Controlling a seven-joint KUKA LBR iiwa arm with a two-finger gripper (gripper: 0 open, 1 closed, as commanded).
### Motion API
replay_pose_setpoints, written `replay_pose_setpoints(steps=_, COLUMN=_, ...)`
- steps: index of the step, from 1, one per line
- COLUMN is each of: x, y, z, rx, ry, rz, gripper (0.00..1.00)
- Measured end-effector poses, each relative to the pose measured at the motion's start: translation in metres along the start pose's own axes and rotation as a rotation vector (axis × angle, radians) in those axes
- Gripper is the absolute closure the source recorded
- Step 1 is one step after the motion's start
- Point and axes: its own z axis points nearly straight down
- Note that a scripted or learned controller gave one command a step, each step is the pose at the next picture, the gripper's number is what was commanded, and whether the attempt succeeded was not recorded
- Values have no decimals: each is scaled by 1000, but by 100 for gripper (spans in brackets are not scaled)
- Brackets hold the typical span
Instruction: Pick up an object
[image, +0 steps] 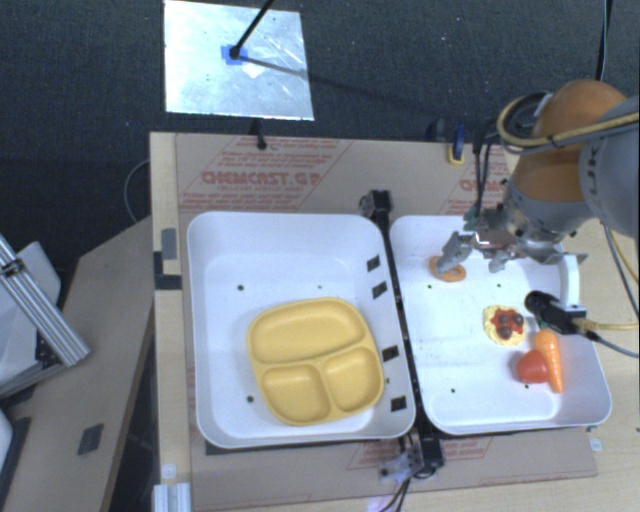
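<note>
Yellow divided tray (300, 335) in left bin (232, 262)

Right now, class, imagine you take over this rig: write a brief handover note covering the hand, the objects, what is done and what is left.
Hand: open, holding nothing, over the far part of the right bin.
Things: small orange piece by one fingertip; round yellow toy with dark toppings and toy carrot nearer the front; yellow divided tray in the left bin.
Done: nothing picked up yet.
Left: close on one object, probably the orange piece, and lift.
</note>
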Motion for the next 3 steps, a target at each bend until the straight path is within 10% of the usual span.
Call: replay_pose_setpoints(steps=3, x=7, y=15, z=87, rx=-9, ry=-1, rz=-4, gripper=0)
